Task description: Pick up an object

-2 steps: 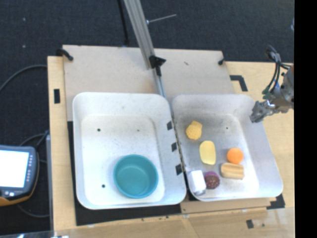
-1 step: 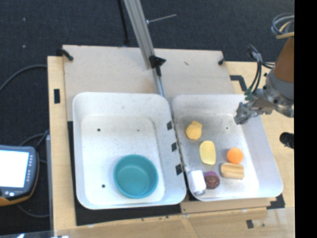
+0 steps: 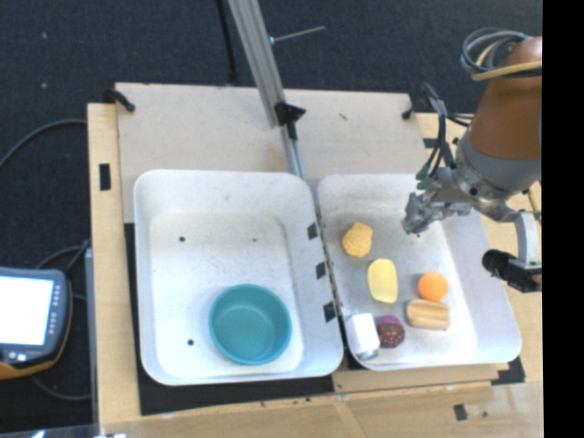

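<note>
Grey arm (image 3: 500, 126) with orange band reaching in from the right, end effector (image 3: 418, 219) angled downward.

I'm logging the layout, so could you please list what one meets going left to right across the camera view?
Handheld screen → teal bowl → white block → purple ball → orange ball.

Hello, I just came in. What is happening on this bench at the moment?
A grey robot arm reaches in from the right, and its hand hangs over the right bin, holding nothing. Below it lie a yellow lumpy piece, a pale yellow piece and an orange ball. The left bin holds a teal bowl.
</note>
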`<control>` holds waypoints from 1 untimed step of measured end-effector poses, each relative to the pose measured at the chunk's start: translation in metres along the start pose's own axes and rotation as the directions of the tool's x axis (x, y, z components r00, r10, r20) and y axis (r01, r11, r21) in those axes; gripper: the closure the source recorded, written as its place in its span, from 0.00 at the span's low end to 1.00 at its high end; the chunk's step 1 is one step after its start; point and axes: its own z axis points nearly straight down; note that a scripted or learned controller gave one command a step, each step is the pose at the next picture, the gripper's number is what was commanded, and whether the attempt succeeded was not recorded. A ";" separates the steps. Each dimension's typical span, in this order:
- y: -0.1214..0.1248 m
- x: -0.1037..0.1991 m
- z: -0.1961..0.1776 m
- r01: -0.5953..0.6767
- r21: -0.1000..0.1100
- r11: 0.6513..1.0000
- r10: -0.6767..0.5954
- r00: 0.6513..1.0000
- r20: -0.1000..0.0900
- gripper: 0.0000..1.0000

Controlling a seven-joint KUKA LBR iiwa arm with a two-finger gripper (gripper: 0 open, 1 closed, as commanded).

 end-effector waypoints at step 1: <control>-0.015 0.050 -0.004 0.000 0.000 1.000 0.000 1.000 0.000 1.00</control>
